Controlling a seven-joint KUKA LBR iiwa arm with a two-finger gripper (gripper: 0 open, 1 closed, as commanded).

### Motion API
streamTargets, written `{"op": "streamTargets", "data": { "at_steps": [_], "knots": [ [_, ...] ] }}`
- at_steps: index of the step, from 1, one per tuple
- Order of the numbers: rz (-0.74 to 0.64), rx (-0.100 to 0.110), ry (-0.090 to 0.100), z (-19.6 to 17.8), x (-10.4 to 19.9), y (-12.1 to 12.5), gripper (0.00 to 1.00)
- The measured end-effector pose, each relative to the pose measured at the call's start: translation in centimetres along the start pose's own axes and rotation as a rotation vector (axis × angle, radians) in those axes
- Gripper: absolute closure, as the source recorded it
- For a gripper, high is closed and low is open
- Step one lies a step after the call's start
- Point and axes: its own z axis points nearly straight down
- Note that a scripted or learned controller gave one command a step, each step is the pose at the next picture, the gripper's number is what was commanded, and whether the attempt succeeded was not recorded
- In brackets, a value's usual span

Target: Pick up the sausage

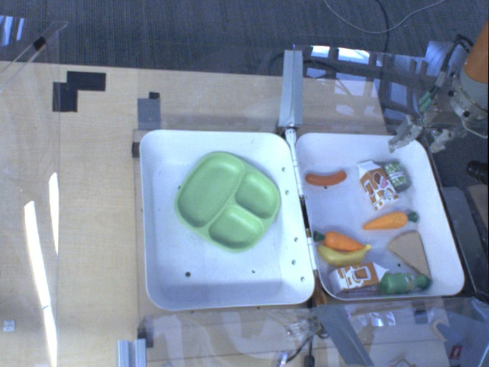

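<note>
above the far right corner of the right bin (439, 197) hangs the gripper (419, 132), its fingers spread with nothing between them. the sausage (325, 178) lies well to its left and nearer, alone by the divider. it should come down centred, straddling the short width. closer sit a packet (381, 183), carrot (390, 221) and banana (341, 254). the left bin (157, 228) holds a green plate (228, 199).

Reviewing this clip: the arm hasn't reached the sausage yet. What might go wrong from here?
The sausage lies near the right bin's left wall, so a finger could strike the divider. The gripper hangs at the bin's far right corner and must cross past the snack packet, which it could nudge. The sausage is round and may roll out of a pinch.
</note>
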Motion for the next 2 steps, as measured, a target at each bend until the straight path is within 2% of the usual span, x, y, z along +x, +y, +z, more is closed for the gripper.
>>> {"op": "streamTargets", "data": {
  "at_steps": [1, 2],
  "knots": [
    [-0.039, -0.004, 0.000, 12.7, 4.5, 1.2, 0.00],
    [-0.006, -0.007, 0.000, 16.5, 9.8, 2.7, 0.00]
  ]
}}
